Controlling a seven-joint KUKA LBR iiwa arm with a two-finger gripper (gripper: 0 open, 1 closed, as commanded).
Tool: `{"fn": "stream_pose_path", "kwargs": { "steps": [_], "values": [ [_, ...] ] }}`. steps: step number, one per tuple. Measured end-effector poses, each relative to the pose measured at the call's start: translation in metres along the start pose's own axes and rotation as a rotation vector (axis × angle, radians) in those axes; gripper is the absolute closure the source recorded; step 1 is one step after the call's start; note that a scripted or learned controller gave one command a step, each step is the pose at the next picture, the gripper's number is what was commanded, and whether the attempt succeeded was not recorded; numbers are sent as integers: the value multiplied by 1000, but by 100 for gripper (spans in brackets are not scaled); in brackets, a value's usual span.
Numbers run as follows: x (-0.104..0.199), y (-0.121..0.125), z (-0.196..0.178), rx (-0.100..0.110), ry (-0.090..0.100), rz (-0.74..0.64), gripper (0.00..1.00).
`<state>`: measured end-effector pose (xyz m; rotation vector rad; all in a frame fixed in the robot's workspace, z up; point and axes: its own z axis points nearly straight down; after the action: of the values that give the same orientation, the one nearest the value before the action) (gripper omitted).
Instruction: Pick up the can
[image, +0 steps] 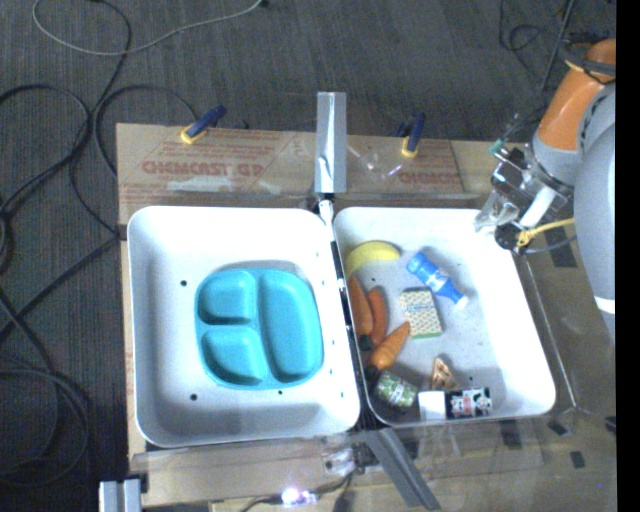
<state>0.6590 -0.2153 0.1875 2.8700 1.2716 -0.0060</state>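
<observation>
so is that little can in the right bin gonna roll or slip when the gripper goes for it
Probably. The can seems to lie on its side near the bin's front wall, so a nudge could roll it. Its rounded, shiny-looking surface may slip between fingers. The carrot and the small bottle close by might block a clean approach.

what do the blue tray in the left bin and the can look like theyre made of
The blue tray: probably moulded plastic, with a smooth, uniform turquoise colour and rounded compartment edges. The can: likely metal under a dark green printed label, with a slight sheen, though it is too small to be sure.
</observation>
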Motion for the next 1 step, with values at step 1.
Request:
{"fn": "stream_pose_path", "kwargs": {
  "steps": [1],
  "values": [
    [3, 2, -109, 0, -1, -163, 100]
  ]
}}
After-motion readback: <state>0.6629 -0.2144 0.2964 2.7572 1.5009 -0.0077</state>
